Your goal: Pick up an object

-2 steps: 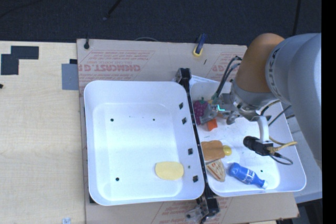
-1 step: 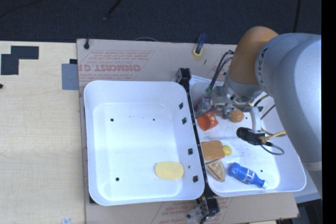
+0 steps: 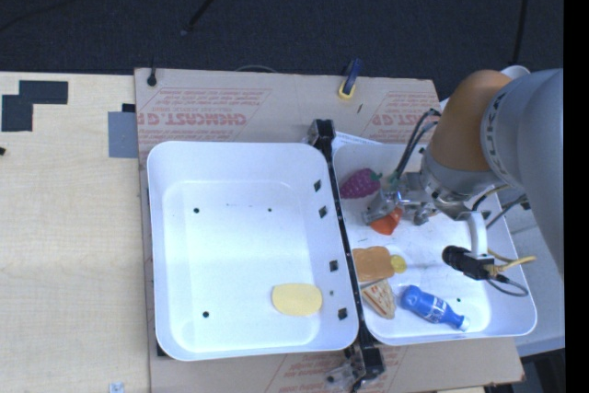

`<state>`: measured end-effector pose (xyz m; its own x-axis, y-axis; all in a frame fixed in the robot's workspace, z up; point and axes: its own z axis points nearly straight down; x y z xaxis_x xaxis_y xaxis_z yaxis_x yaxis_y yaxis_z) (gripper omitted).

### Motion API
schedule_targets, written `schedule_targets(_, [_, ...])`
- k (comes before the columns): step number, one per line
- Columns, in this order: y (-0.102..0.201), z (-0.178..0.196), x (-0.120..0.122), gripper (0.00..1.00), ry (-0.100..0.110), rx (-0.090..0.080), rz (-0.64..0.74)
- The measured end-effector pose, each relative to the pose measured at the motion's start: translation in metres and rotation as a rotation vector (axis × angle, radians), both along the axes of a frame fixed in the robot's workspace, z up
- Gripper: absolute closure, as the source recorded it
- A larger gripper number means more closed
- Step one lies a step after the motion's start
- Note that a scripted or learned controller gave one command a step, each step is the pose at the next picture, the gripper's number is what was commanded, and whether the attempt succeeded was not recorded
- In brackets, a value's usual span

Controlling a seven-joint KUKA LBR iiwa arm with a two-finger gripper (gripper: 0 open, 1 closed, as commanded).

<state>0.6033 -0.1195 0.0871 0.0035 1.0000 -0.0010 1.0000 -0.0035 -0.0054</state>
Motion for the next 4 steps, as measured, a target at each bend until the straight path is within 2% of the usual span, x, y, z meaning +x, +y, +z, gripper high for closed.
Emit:
schedule_targets(1, [0.040, 0.000, 0.041, 0.00, -0.004, 0.003, 0.006])
schedule_targets(2, [0.032, 0.000, 0.004, 0.00, 0.001, 0.002, 0.002])
schedule_targets(3, [0.034, 0.000, 0.000, 0.00, -0.001, 0.002, -0.001])
schedule_targets(4, [0.032, 0.010, 0.000, 1.00, 0.000, 0.003, -0.005])
